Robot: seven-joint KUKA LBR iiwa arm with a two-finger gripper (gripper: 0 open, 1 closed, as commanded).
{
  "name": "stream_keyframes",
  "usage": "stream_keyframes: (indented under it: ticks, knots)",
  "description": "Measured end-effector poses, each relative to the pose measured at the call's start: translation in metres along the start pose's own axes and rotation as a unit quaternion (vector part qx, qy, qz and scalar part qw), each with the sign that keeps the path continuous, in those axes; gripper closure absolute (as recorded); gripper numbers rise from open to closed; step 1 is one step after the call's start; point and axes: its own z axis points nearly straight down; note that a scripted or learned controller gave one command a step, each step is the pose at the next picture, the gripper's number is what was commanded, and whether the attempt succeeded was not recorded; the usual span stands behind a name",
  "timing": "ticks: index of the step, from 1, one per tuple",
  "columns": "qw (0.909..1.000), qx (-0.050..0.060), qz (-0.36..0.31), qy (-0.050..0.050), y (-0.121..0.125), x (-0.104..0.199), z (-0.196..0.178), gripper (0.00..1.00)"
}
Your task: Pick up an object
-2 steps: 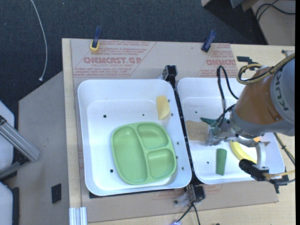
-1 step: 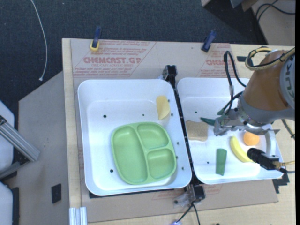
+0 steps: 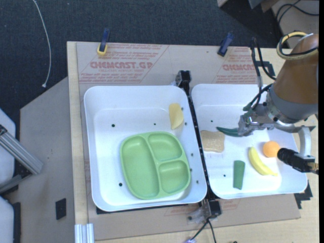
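Bench: brown cardboard-covered board (image 3: 152, 59) carried two shallow white bins, left bin (image 3: 96, 135) and right bin (image 3: 223, 92).
Left bin: green three-compartment plastic tray (image 3: 152, 163); pale yellow wedge (image 3: 175, 116) at its upper right.
Right bin: tan bread slice (image 3: 212, 142), green block (image 3: 238, 174), yellow banana (image 3: 261, 162), orange ball (image 3: 271, 149).
My gripper (image 3: 245, 128): right of centre, pinching a dark green curved pepper-like piece (image 3: 229, 131) over the right bin.
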Motion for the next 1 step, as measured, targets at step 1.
stream_keyframes:
  ticks: [1]
  knots:
    - [1.0, 0.002, 0.001, 0.0, 0.0003, 0.0, 0.0029, 1.0]
